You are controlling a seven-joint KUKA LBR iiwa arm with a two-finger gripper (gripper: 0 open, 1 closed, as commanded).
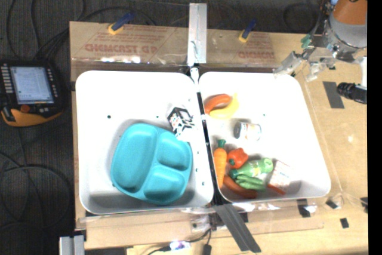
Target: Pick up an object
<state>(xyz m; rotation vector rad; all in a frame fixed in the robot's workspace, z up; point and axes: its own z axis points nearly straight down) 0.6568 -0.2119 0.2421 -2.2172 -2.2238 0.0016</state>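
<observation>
My gripper point(296, 66) hangs at the upper right, beyond the right white bin point(298, 106), and I can't tell its state. The small white cylindrical can point(247, 130) lies apart mid-bin; I'd descend there, avoiding the lower clutter.

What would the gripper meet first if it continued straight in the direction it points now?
The gripper points left and down toward the right bin. It would likely meet that bin's upper right rim first, though its height above it is unclear.
</observation>
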